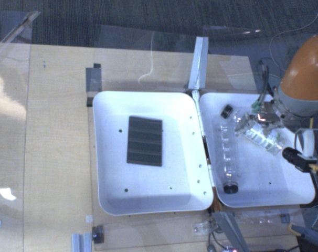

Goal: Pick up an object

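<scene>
Arm: the grey arm [305, 83] with its orange band is reaching in from the right over the right bin [285, 193].
Gripper: the gripper [261, 117] is hanging low above the bin's upper part; its grasp state cannot be told.
Objects: a clear tube [226, 154] is lying lengthwise near the bin's left wall; a crinkled clear item [264, 138] is lying just beside the gripper.
Left bin: the left bin [112, 182] is holding 1 dark ribbed block [145, 140].

A pale wooden bench [49, 156] carries two shallow white bins: the left bin [148, 203] touches the right bin [300, 193] along one edge.
</scene>
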